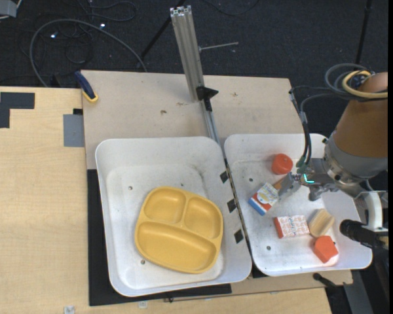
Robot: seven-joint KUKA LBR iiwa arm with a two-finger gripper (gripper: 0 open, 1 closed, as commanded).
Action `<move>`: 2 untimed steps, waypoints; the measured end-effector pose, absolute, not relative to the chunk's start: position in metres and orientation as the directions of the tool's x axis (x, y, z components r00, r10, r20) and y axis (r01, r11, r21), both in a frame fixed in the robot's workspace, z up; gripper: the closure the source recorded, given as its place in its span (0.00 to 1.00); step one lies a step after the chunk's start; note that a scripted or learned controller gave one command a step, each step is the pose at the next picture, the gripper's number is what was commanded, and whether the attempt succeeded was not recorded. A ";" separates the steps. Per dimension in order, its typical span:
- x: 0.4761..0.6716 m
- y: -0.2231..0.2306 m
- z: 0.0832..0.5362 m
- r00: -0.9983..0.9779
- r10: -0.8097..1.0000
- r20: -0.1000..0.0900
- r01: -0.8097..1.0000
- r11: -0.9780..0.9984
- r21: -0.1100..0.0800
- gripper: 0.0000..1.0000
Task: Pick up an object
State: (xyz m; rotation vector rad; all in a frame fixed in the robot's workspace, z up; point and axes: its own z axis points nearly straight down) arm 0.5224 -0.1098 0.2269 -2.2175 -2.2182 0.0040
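Claw sits low in the right bin, reaching in from the right, tip just beside the small blue-and-white carton and below the orange ball. Finger spread too small and dark to read; cannot tell whether it grips anything. Nothing visibly lifted.

Candidates for the pick, all resting on the right bin floor: carton, ball, red-and-white box, tan block, orange-red block. Left bin holds a yellow divided plate, well apart from the arm.

Judgement: approach looks done, with the carton the likeliest target. Grasp unconfirmed; lift still to come. Task appears early-to-mid, no object clear of the bin yet.
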 end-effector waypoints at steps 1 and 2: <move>0.523 -0.110 0.227 0.000 1.000 0.002 1.000 0.000 -0.005 0.00; 0.524 -0.116 0.181 0.001 1.000 0.002 1.000 -0.001 -0.008 0.00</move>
